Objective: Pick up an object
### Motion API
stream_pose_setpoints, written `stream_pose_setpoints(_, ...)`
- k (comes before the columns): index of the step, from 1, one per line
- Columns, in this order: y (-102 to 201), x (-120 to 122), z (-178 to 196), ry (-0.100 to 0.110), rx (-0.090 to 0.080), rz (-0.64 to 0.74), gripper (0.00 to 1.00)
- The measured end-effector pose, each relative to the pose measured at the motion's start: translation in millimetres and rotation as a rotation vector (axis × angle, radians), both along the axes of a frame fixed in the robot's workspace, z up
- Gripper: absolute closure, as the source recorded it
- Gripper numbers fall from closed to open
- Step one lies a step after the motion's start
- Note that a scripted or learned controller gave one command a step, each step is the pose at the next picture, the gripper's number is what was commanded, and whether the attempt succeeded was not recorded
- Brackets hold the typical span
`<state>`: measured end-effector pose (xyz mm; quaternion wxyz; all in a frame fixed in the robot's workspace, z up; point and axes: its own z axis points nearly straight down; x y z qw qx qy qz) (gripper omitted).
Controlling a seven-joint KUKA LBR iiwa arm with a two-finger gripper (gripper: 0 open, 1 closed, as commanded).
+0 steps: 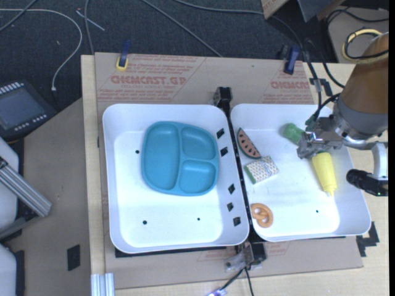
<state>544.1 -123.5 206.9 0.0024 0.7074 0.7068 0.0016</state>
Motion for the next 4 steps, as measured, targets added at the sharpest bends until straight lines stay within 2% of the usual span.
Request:
stream_pose_setpoints(1,0.0,1.3,54.0,-0.001,0.000,0.002,1.00)
stream_pose_setpoints(2,55.1,12.9,52.8,0.004,0.002,0.007,1.00)
stream_pose_setpoints(4,171.2,8.3,21.3,0.010,0.004,0.007,1.00)
